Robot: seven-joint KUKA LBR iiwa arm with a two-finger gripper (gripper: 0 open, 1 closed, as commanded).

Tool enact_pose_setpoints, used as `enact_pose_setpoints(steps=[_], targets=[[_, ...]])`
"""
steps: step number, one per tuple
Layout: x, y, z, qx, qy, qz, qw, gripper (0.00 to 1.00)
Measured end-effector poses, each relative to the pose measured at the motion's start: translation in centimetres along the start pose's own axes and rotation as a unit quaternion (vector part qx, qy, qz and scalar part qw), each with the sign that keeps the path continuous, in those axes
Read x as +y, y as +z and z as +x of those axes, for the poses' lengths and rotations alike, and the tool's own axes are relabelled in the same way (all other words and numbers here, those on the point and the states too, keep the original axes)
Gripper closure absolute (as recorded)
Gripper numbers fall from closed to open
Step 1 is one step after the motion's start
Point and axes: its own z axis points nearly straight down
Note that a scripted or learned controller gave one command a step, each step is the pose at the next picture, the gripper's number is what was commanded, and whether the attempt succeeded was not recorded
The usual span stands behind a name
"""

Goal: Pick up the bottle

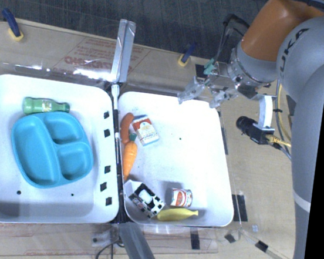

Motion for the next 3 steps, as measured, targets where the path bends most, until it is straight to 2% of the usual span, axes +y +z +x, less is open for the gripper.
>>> enact_pose_setpoints(steps=[1,2,3], targets=[[-3.9,-5.0,-2.0,-0.001,-0.084,-0.002,0.9964,0.0],[-4.4,4.0,10.0,0.0,-0.064,0.001,0.998,0.0],[-2.4,0.5,8.5,-0.001,-0.152,-0.001,0.9884,0.0]])
